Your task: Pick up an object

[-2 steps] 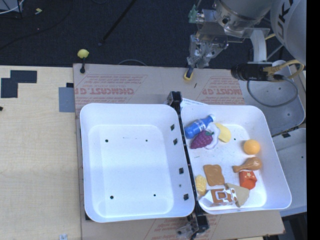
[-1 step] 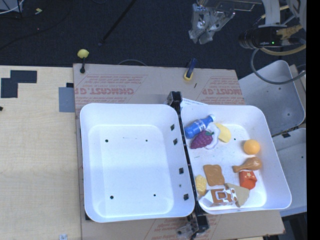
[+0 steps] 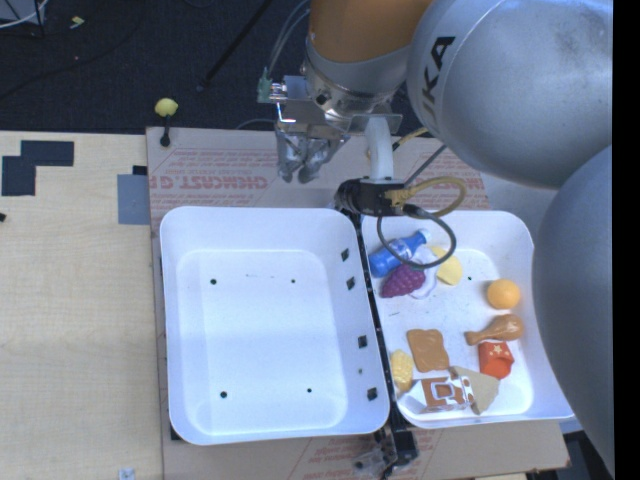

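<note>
Overhead, the gripper (image 3: 302, 161) hung above the brown board (image 3: 215, 173) behind the left bin (image 3: 185, 233), near that bin's far right corner and well apart from every object. Its fingers pointed down and stood close together, with nothing between them; whether a small gap remained could not be told. The orange band (image 3: 355, 13) sat above the wrist, and the grey arm (image 3: 515, 68) filled the upper right.

All the objects lay in the right bin (image 3: 520, 233). A blue bottle (image 3: 395, 253) lay tilted near the bin's far left side, with purple grapes (image 3: 403, 281) touching it just in front. A yellow piece (image 3: 450, 270) lay just right of the grapes, and an orange ball (image 3: 503, 294) farther right. Toward the near side lay a toast slice (image 3: 427, 349), a drumstick (image 3: 494, 330), a red piece (image 3: 497, 359), a pale yellow piece (image 3: 401, 371) and a white-and-orange carton (image 3: 446, 393), close together. A black cable (image 3: 400, 208) looped over the bin's far rim.

A small yellow ball (image 3: 166, 107) sat on a peg at the board's far left corner.
</note>
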Motion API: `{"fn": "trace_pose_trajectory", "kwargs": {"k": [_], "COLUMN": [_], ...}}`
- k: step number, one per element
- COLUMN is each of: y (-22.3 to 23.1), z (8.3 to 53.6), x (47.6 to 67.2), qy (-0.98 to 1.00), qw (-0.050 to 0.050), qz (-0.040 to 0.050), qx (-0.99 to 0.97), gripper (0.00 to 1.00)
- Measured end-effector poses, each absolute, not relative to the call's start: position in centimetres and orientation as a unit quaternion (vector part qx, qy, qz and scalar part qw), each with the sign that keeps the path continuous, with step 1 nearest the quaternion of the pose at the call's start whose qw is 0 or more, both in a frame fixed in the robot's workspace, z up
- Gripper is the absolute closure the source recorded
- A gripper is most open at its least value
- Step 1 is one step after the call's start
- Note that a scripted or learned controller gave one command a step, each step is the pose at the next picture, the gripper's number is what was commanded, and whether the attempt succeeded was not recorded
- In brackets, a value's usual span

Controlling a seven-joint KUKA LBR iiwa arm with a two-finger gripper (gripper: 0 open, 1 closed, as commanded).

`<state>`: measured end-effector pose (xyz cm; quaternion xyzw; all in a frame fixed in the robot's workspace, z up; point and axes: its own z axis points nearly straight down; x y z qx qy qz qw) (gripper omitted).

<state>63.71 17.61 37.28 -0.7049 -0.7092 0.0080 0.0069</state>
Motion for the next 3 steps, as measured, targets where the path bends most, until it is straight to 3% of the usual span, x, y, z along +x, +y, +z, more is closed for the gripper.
{"fn": "trace_pose_trajectory", "kwargs": {"k": [1,2,3], "y": [20.0,21.7,16.9], "z": [43.4,52.5,53.9], "x": [64.4,64.4,64.4], "qy": [-0.708,-0.707,-0.706], "qw": [0.0,-0.001,0.0], "qz": [-0.0014,-0.0035,0.0008], "qx": [-0.706,-0.707,-0.708], "gripper": [1.0,1.0,1.0]}}
